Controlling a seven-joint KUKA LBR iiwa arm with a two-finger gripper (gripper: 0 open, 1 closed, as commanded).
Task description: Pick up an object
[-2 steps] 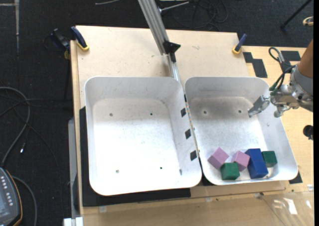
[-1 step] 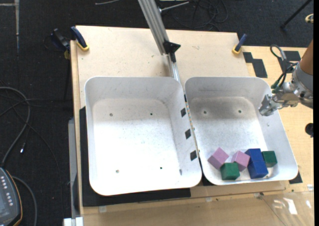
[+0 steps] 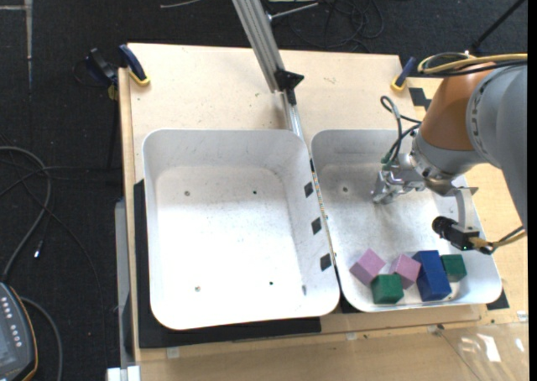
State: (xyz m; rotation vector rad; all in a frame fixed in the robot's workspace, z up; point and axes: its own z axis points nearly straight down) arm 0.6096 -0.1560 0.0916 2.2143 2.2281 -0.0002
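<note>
Several blocks lie clustered at the front of the right bin [image 3: 352,153]: a pink block [image 3: 367,267], a second pink block [image 3: 406,268], a dark green block [image 3: 388,288], a blue block [image 3: 432,275] and a smaller green block [image 3: 454,266]. My gripper [image 3: 388,190] hangs over the middle of the right bin, behind the blocks and apart from them. The grey arm with its orange band [image 3: 449,106] reaches in from the right. Nothing shows between the gripper's fingers.
The left bin [image 3: 168,203] stands beside the right one on the wooden bench [image 3: 210,86]. A slanted metal rail [image 3: 256,23] runs down to the gap between the bins. Cables [image 3: 466,241] hang by the arm at the right bin's right side.
</note>
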